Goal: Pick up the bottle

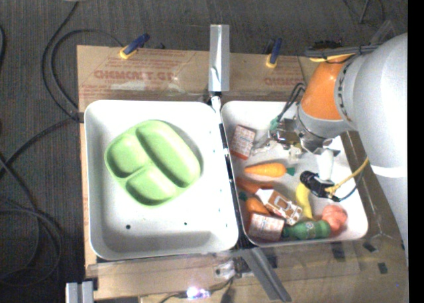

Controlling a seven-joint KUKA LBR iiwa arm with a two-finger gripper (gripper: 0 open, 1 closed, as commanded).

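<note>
You find open floor along the left bin (99, 229) beside the green tray (154, 160). In the right bin (361, 225), the carrot (265, 170), banana (303, 197), cartons and green bottle (308, 230) crowd together, blocking a straight descent along the front wall.

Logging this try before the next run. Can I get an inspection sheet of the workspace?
Surface: two white bins on a brown board.
Job's things: green bottle lying at the right bin's near edge.
Clutter: carrot, banana, small cartons, green divided plate in left bin.
Grippers: gripper over right bin's far part, apart from the bottle.
Cables: several on the floor.
Surroundings: dark carpet, two clamps.
</note>
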